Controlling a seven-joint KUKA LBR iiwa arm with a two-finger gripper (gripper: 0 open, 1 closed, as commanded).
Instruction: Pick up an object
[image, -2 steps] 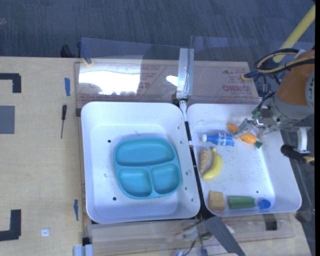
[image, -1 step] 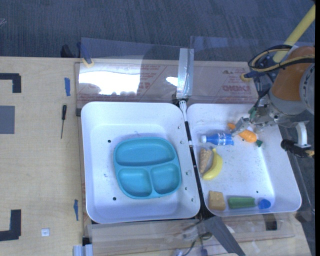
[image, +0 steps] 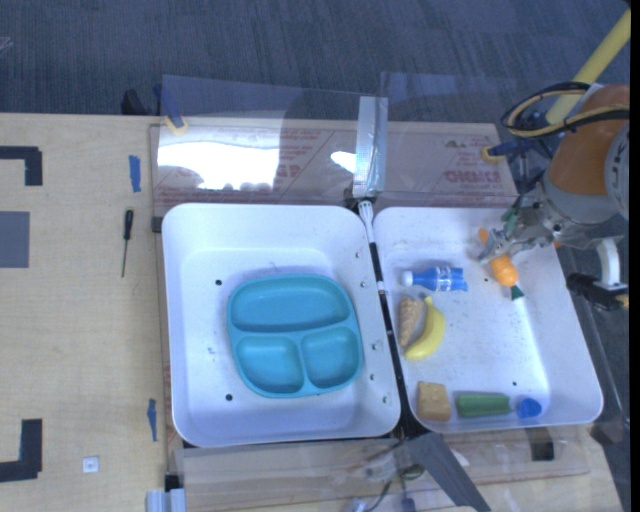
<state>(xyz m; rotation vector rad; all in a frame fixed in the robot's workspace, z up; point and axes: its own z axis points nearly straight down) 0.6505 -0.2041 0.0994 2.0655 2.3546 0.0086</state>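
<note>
My gripper (image: 512, 238) hangs over the upper right part of the right bin (image: 560, 330), under the orange-banded wrist. Just below it is an orange toy carrot (image: 502, 270) with a green tip, very close to or touching the gripper; I cannot tell whether it is held. Left of it a small blue bottle (image: 436, 278) lies on its side. A yellow banana (image: 428, 333) lies beside a tan bread-like piece (image: 409, 318). Along the near wall sit a tan cube (image: 433, 400), a green cylinder (image: 482, 404) and a blue cap (image: 528, 407).
The left bin (image: 190, 300) holds a blue divided plate (image: 295, 333). A clear plastic shield (image: 300, 150) with a metal post (image: 371, 145) stands behind both bins. Cables (image: 540, 110) loop near the wrist at the top right.
</note>
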